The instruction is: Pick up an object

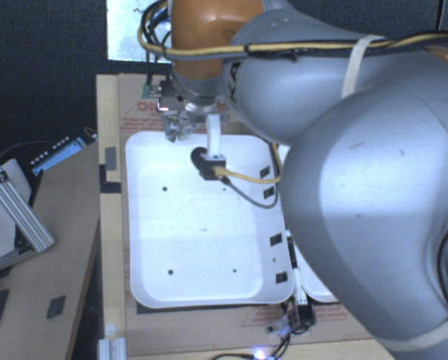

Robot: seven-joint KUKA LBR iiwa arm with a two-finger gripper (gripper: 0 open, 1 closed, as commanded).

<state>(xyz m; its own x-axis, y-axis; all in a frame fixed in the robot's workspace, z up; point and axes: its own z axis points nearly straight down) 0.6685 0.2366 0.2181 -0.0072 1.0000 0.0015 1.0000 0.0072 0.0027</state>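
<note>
Gripper [180,128] hangs over the far edge of the left bin [152,276] (arm overhead); can't tell jaws' state.

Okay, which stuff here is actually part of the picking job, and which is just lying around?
Part of the job: gripper, left bin, right bin.
Lying about: metal rail at the far left, blue strip above it.

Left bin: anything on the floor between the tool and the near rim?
No objects. In the camera view, the stretch from the tool to the left bin's near rim is bare white floor with a few small dark dots.
</note>
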